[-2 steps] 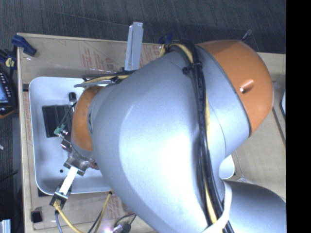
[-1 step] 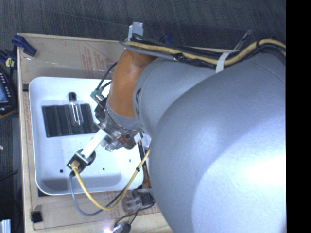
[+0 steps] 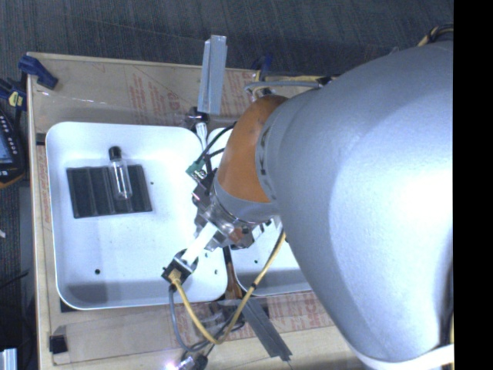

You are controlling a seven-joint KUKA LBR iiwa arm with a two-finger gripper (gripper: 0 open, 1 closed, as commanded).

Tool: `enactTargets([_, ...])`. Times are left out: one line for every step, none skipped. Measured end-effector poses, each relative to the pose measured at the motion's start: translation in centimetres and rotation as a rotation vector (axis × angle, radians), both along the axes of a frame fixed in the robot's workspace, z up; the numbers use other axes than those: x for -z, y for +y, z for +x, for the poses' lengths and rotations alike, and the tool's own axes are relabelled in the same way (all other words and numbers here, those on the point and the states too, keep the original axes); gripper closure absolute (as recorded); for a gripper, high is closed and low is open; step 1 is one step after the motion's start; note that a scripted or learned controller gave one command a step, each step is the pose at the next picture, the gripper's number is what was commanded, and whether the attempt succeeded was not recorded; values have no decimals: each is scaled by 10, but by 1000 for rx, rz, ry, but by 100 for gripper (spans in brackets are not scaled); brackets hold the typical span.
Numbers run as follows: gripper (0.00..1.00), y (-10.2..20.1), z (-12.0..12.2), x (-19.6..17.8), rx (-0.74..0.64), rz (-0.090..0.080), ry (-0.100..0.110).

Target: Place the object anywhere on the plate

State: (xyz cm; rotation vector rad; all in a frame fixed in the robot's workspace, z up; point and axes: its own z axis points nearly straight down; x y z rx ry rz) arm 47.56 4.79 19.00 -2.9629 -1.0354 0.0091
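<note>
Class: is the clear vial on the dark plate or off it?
On it. The vial lies on the ribbed plate in the left bin, black cap past its edge.

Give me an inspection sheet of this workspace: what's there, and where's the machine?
Surface: wooden bench bearing two white bins; left bin in plain view, right bin mostly under the arm.
Job's things: clear vial with black cap lying on the dark ribbed plate in the left bin.
Clutter: nothing seen.
Grippers: gripper over the seam between the bins, apart from the vial.
Cables: yellow cable looping from the arm past the bench's near edge.
Surroundings: blue clamp at the bench's far left corner; dark floor.
</note>
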Motion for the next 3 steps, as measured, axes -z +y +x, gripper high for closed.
enactTargets([100,67,0,19,464,-3,-4])
enactTargets([100,165,40,48,277,-3,-4])
enactTargets([100,103,-1,39,-81,2,3])
